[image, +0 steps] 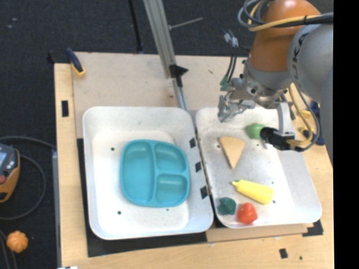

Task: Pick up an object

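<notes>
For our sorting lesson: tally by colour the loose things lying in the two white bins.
Teal: 1, tray
Tan: 1, wedge
Yellow: 1, bottle
Red: 1, ball
Green: 2, light piece and dark piece
Total: 6

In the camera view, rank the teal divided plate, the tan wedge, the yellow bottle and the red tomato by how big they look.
1. teal divided plate
2. tan wedge and yellow bottle, too alike to separate
3. red tomato

Dark floor (67, 15) — tan wood bench (118, 77)
</notes>
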Controlling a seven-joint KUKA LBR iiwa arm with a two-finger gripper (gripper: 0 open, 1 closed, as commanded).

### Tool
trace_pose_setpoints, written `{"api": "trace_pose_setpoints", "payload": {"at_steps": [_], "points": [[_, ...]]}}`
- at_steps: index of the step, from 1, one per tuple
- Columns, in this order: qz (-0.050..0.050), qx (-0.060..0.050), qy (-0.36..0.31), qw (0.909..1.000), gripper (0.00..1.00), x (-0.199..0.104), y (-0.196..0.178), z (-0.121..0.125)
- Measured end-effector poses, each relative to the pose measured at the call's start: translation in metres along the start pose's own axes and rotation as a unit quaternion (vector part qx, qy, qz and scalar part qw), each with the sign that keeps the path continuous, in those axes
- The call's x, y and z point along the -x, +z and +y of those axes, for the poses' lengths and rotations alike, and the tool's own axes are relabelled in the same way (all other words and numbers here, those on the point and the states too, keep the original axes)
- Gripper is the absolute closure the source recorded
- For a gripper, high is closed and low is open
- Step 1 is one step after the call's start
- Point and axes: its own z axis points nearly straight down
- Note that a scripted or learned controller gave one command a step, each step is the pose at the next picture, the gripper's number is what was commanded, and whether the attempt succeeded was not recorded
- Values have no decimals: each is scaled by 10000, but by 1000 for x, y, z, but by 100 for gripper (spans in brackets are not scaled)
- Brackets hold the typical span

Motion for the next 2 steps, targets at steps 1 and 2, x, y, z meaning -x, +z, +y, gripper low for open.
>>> {"api": "trace_pose_setpoints", "payload": {"at_steps": [1,2], "points": [[-9,-4,9,10000,100,-42,13,11],[-11,-1,13,10000,100,-83,20,20]]}}
